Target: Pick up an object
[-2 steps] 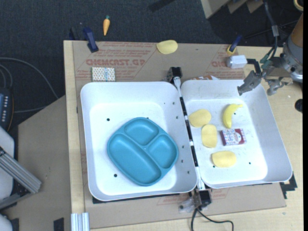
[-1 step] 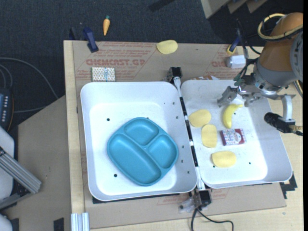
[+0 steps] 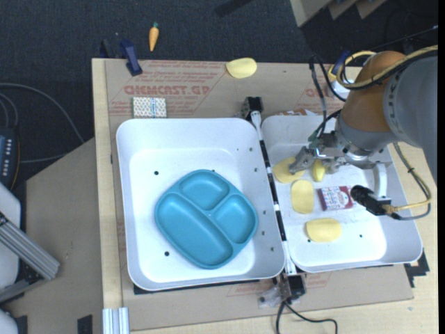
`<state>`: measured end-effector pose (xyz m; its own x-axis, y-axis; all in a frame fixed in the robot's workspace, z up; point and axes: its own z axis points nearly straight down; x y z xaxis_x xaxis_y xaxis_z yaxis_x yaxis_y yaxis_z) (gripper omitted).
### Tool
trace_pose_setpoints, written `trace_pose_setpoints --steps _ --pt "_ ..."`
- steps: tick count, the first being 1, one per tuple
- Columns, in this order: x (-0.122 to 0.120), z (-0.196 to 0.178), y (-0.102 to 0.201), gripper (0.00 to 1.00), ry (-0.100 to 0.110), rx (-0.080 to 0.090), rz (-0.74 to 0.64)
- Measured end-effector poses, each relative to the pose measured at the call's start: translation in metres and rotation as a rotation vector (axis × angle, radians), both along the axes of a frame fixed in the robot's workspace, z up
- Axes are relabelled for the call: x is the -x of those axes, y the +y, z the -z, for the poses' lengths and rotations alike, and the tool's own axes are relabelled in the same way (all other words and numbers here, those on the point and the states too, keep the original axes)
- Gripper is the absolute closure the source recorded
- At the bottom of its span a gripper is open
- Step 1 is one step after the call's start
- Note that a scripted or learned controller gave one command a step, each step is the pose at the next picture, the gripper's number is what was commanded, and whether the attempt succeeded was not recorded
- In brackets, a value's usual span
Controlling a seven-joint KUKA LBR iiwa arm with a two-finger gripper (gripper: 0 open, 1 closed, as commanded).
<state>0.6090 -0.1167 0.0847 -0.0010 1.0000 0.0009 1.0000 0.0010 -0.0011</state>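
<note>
The end effector (image 3: 314, 160) is reaching among yellow pieces (image 3: 302, 195) in the right bin (image 3: 389, 245); its grip cannot be told. Next: closing, lifting.

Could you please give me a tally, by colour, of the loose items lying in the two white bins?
Blue: 1, the blue plastic divided plate in the left bin.
Yellow: 4, soft yellow pieces in the right bin.
Dark red: 1, a small dark red packet.
Total: 6.
</note>
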Motion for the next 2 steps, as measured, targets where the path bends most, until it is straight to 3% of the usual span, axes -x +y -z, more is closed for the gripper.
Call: trace_pose_setpoints --steps 1,2 --pt "-0.0004 -0.0101 0.0 1.0 -0.002 0.0 0.001" --pt "-0.0004 -0.0101 0.0 0.0 -0.002 0.0 0.001"
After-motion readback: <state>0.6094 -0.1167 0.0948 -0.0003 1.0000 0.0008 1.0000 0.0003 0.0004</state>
